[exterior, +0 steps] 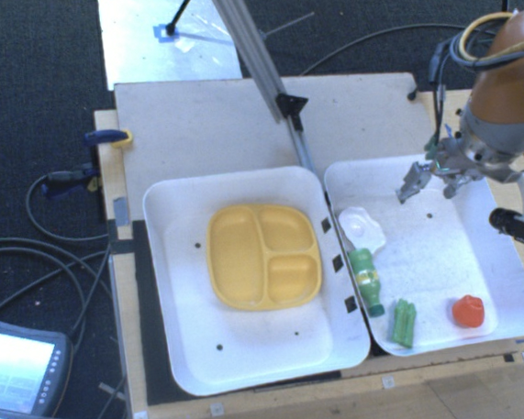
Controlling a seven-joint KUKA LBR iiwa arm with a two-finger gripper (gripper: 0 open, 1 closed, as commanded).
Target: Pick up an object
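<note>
The right bin (pixel 494 228) holds several objects. A white crumpled piece (pixel 361 227) lies at its left side, and just below it is a green bottle (pixel 366 280). A small green block (pixel 403 322) and a red-orange object (pixel 468 311) rest near the front edge. My gripper (pixel 428 186) hangs over the back part of the right bin, up and to the right of the white piece. Its fingers are spread open with nothing between them.
A yellow divided plate (pixel 264 254) lies in the middle of the left bin (pixel 182 285). A grey pole (pixel 257 57) slants down to the ridge between the bins. Cables and a handheld pendant (pixel 14 366) lie off the bench at left.
</note>
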